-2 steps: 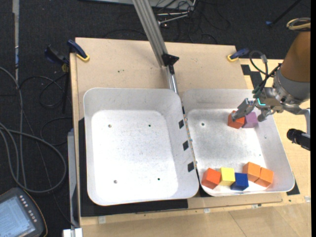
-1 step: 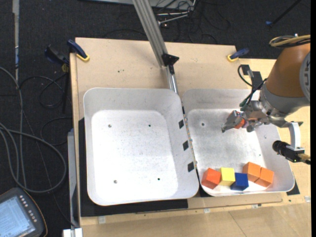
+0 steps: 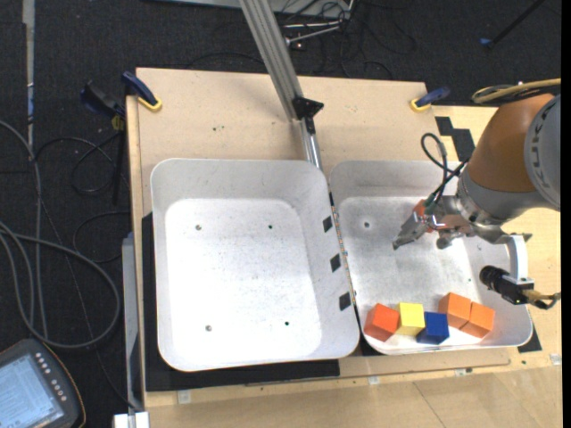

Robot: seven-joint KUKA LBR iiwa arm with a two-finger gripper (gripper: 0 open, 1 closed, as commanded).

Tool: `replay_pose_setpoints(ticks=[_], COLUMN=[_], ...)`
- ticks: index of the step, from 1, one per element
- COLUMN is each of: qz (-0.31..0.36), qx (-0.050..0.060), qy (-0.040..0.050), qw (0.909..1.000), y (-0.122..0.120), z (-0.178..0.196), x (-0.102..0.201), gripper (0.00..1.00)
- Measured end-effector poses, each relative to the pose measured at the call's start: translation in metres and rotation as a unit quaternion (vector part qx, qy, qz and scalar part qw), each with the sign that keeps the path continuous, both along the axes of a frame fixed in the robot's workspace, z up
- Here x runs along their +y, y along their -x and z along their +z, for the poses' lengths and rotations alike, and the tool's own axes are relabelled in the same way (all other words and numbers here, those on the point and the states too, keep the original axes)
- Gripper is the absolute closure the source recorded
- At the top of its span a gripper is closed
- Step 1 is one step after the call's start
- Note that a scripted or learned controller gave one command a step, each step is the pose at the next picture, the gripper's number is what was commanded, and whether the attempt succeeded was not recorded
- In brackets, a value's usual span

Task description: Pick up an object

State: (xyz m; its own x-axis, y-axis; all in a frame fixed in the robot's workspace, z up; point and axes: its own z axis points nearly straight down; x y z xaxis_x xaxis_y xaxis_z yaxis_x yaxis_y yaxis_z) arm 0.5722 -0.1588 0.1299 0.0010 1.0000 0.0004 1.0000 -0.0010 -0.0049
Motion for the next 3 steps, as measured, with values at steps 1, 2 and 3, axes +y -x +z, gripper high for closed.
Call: replay_pose_setpoints(ticks=[1, 2, 3], qz=[0.000, 0.000, 0.002], qx=[-0.001, -0.003, -0.005], qy=[0.0001, 0.0006, 0.0010], qw=[1.0000, 1.0000, 1.0000], y=[0.000, -0.001, -0.004], z=[-0.036, -0.024, 0.039], x=[0.000, 0.000, 0.004], gripper=[0.00, 1.00, 1.00])
